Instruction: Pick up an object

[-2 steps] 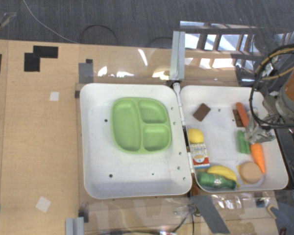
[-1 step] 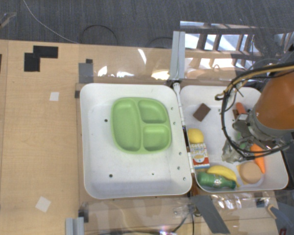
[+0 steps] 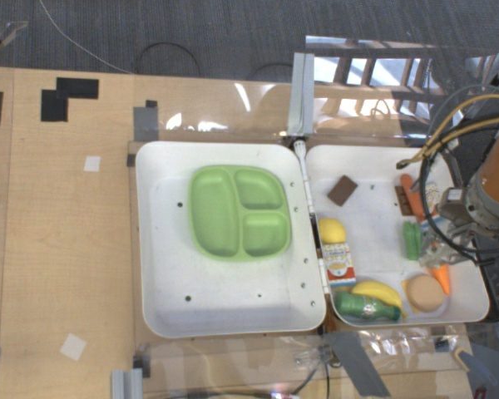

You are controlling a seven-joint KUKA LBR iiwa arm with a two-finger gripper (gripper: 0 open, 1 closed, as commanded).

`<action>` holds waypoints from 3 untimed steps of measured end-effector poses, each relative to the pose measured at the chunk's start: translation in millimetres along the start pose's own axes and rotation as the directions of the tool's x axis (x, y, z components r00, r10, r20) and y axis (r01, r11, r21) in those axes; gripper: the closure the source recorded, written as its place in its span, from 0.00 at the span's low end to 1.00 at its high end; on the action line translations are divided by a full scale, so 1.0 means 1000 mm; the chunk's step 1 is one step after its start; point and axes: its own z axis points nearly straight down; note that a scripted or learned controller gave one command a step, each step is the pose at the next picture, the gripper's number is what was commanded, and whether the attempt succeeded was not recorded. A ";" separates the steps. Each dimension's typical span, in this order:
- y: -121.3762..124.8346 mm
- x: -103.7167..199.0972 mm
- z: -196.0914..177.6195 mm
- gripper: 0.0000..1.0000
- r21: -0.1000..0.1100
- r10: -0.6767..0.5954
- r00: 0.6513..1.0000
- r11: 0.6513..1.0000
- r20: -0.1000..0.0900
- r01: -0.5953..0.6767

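The right bin (image 3: pixel 374 223) holds several objects: a brown block (image 3: pixel 343 190), a yellow lemon (image 3: pixel 333 230), a small printed carton (image 3: pixel 339 266), a banana (image 3: pixel 377 290), a green bottle (image 3: pixel 368 309), a tan round bun (image 3: pixel 424 293), an orange carrot (image 3: pixel 442 279), a green piece (image 3: pixel 412 241) and a red-orange piece (image 3: pixel 407 197). My gripper (image 3: pixel 438 252) hangs low at the bin's right side, just right of the green piece and right above the carrot. Cables and the wrist hide its tip.
The left bin (image 3: pixel 162 248) carries a green divided plate (image 3: pixel 239 213). A metal divider (image 3: pixel 302 98) rises behind the seam between the bins. The arm's body and looping cables (image 3: pixel 449 131) crowd the right bin's far right corner.
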 end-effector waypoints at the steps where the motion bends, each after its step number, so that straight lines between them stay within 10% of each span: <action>1: -0.075 -0.034 -0.010 1.00 0.000 -0.216 0.976 0.976 0.003 0.216; 2: -0.075 -0.033 -0.010 0.00 0.000 -0.214 0.977 0.977 0.003 0.214; 3: -0.049 -0.025 0.062 0.00 0.014 -0.391 0.921 0.921 0.004 0.390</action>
